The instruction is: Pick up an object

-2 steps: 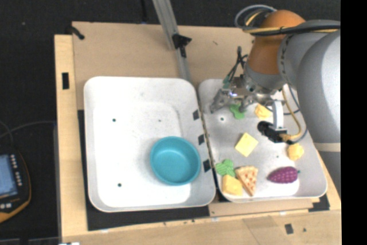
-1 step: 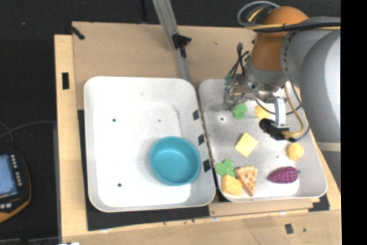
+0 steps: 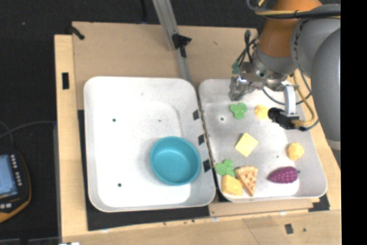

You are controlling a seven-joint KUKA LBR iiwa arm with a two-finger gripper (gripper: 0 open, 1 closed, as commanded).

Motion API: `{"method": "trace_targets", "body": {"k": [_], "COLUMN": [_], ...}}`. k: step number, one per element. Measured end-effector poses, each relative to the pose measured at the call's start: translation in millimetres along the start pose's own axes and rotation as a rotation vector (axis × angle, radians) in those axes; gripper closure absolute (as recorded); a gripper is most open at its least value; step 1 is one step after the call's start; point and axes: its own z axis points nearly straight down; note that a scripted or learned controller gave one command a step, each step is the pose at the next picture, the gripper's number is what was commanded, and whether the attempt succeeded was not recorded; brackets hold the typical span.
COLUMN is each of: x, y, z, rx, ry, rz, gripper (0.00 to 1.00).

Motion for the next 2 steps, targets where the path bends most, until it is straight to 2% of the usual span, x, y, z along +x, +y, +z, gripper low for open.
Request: {"method": "trace_targets", "body": {"k": [2], "x": [-8], "y": [9], "z": [-87], "rx": [0.001], "ry": [0.0], "rz": [-0.008], "gripper": [1.0]}}
